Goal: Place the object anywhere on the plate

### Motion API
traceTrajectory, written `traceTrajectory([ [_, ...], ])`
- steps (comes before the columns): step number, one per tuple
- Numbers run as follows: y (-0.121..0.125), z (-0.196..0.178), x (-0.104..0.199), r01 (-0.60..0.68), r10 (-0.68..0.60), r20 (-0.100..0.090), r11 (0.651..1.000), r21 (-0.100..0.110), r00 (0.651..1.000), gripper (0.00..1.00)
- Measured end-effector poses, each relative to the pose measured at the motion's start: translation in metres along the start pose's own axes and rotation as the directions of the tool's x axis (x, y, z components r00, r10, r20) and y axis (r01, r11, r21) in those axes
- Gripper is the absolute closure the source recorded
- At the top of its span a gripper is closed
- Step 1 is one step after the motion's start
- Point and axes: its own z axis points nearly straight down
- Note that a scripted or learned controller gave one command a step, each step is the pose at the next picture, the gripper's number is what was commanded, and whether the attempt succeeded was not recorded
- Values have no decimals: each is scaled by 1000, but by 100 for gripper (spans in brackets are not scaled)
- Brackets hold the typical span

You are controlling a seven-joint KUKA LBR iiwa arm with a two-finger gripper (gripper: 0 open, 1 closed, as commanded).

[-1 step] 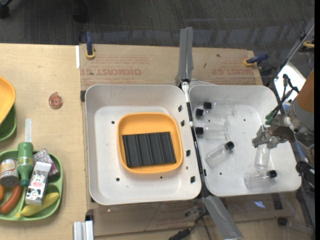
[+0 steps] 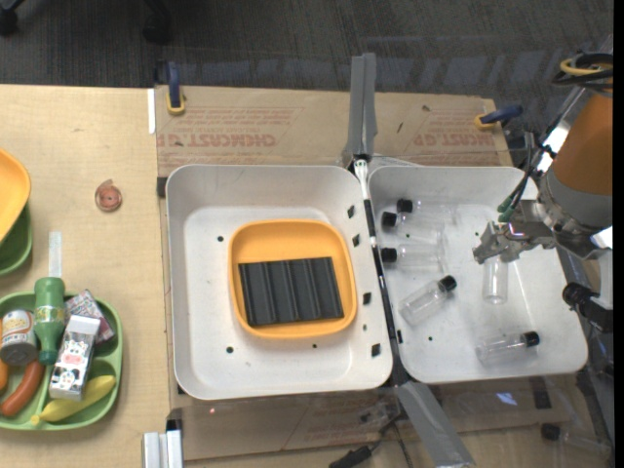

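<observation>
the object, one of several clear plastic vials with black caps, hung upright just under the gripper (image 2: 495,252) in the right bin (image 2: 556,359); this vial (image 2: 496,281) appeared to sit between the fingers at its upper end, though the contact was too small to tell for certain, and whether the jaws were closed on it or merely around it could not be told. other vials lay scattered on that bin's floor: one near the front right (image 2: 507,343), one tilted near the middle (image 2: 427,297), one by the left wall (image 2: 408,254), and one toward the back left (image 2: 398,211). the yellow plate (image 2: 291,237) sat in the left bin (image 2: 195,291), well apart from the held vial, with a dark ribbed insert (image 2: 292,292) lying on it. the arm's orange band (image 2: 590,149) showed at the right. on the wooden bench at far left sat a green tray (image 2: 105,388) holding toy food and a green bottle (image 2: 49,312).
</observation>
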Motion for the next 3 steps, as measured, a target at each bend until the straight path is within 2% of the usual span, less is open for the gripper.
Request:
traceTrajectory([
  [1,52,-18,8,195,-195,0,981,-3,981,100],
  [2,112,-2,27,320,-320,2,947,-3,947,100],
  [3,130,-12,39,373,-373,3,928,-5,928,100],
])
